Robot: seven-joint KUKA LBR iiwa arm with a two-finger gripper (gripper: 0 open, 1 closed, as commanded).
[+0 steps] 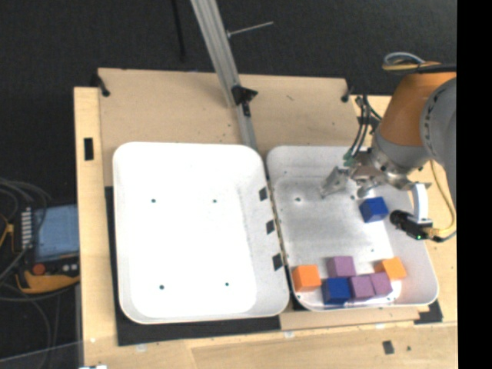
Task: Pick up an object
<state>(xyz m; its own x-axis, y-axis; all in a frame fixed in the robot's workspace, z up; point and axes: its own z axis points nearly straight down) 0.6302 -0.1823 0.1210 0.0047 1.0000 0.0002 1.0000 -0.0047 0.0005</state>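
Blue cube (373, 209), likely light, stiff foam: I would pinch its flat opposite faces. Gripper (355, 181) beside it; finger state I cannot tell.

right bin (307, 167): one block (373, 209) mid | block cluster (350, 277) at front

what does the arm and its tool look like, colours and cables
The arm is grey with a broad orange band above the wrist. Thin dark cables run down its left side, and a pale cable loops over the top. The tool is light grey metal, with a small black part beside it showing a green light.
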